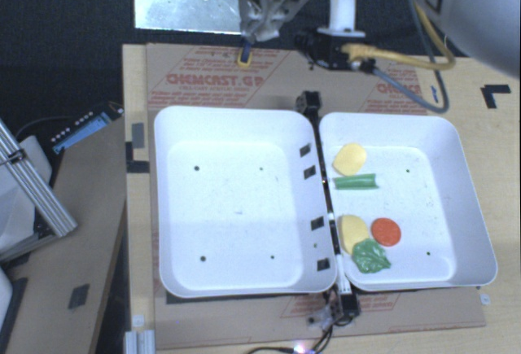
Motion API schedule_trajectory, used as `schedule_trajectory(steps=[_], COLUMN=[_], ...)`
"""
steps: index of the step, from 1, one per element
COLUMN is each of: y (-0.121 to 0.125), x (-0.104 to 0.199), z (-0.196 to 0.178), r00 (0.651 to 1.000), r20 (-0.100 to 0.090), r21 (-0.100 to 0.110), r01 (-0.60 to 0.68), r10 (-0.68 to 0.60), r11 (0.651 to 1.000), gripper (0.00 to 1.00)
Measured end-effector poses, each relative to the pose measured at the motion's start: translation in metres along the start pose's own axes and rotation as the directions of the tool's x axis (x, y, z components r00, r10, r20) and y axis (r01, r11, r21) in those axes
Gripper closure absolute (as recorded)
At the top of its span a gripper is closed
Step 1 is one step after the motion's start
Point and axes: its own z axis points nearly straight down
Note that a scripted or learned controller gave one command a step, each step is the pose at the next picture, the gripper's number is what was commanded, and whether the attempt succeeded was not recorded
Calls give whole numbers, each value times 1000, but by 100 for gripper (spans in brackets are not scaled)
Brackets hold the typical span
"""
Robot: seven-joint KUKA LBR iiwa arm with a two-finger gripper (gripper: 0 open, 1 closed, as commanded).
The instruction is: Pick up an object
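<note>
Gripper [259,28] above the left bin's [175,181] far rim; jaw state unclear. Yellow piece [350,157], green stick [356,181], orange disc [386,231] in right bin [456,173].

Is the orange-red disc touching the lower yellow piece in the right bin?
Apart. The camera view shows a strip of white bin floor between the orange-red disc and the lower yellow piece, side by side in the right bin.

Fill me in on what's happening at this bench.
A robot arm is set to pick up an object. Its gripper is raised beyond the bins, over the cardboard, with nothing visibly held. The right bin holds five items: two yellow pieces, a green stick, an orange disc and a green lump. None has been picked.
</note>
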Motion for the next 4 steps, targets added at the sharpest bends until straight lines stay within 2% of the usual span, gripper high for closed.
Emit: schedule_trajectory(steps=[1, 2, 3, 4], y=[63, 52, 81, 80], x=[-75, -179, -252, -216], z=[2, 0, 1, 1], r00=[1000, 1000, 1000, 1000], r20=[6, 7, 6, 3], r21=[0, 1, 0, 0], r01=[-15, -18, -14, -2], r10=[15, 18, 14, 2], r11=[1000, 1000, 1000, 1000], gripper=[100, 100, 100, 100])
